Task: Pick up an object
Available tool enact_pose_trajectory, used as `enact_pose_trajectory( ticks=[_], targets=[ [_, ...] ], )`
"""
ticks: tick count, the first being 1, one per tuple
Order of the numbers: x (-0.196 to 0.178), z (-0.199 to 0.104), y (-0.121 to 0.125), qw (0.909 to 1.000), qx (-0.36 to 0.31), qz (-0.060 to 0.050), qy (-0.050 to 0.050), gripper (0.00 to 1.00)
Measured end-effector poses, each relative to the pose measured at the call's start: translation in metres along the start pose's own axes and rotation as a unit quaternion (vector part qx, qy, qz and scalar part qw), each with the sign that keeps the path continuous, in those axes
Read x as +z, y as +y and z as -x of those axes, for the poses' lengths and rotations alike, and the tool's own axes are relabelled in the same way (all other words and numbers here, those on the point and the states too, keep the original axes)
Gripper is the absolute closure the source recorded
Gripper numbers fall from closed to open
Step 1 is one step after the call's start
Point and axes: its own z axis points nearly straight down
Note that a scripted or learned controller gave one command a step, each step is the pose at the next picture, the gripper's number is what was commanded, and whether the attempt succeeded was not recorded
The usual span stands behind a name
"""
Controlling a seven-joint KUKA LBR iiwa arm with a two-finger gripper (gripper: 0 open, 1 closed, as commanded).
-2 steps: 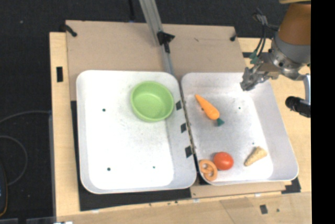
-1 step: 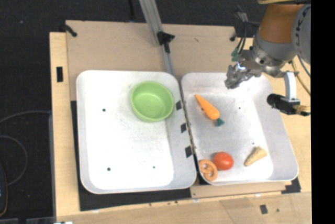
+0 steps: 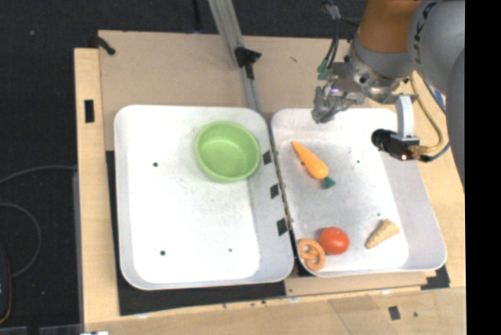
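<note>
Toy carrot (image 3: 310, 160) nearest gripper (image 3: 323, 111); likely light, rigid, slick.
Best pinched across thick orange middle; grip state impossible to tell.

No text, label, brand, number or sign can be read anywhere in this view; the surfaces that show are plain, and any small marks are too blurred to make out as letters or digits.
</note>
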Motion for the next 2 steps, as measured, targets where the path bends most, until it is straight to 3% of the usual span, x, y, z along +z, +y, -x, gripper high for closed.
enact_pose_trajectory(
  ticks=[2],
  targets=[
    [0.002,-0.105,0.016,1.0,0.0,0.0,0.0,1.0]
  ],
)
